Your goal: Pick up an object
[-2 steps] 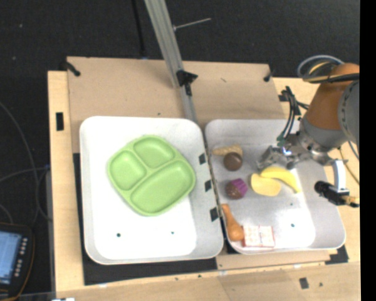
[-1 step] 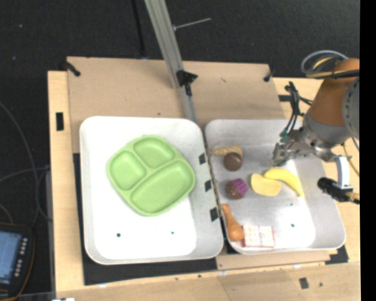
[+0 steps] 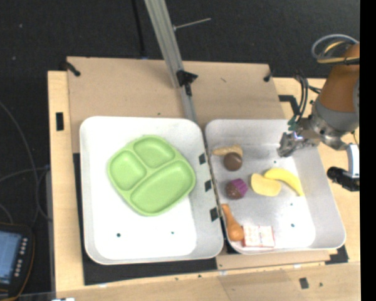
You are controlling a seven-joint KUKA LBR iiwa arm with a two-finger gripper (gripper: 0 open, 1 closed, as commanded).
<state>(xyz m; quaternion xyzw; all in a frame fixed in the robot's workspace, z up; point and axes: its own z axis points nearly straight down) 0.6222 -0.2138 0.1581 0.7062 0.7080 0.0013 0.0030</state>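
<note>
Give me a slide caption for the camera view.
Gripper hovers over the right bin above a banana; green tray fills the left.

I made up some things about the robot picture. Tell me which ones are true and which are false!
1. The green plate lies in the left bin. True.
2. The banana sits on the green plate. False: it lies in the right bin.
3. The gripper hangs over the right bin. True.
4. The gripper is holding the carrot. False: the carrot lies by the bin's near left corner, far from the gripper.
5. The purple thing lies beside the yellow slice. True.
</note>
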